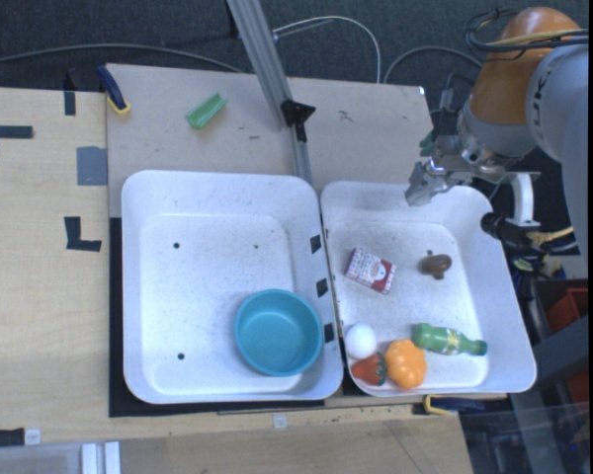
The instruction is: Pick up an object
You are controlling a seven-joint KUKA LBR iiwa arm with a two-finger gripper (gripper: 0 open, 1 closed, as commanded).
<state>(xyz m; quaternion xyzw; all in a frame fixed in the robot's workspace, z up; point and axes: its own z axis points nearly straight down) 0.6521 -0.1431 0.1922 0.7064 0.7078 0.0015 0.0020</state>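
Hovering hand (422, 188) above right bin (506, 294) far edge

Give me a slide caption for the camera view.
End effector poised over the right bin's far edge; red carton, green bottle and orange pepper below.

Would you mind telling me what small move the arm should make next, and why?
Probably move the gripper toward the near side and lower it over the brown object. The gripper sits at the right bin's far rim, with nothing seen in it, and that object lies closest, apart from the red box.
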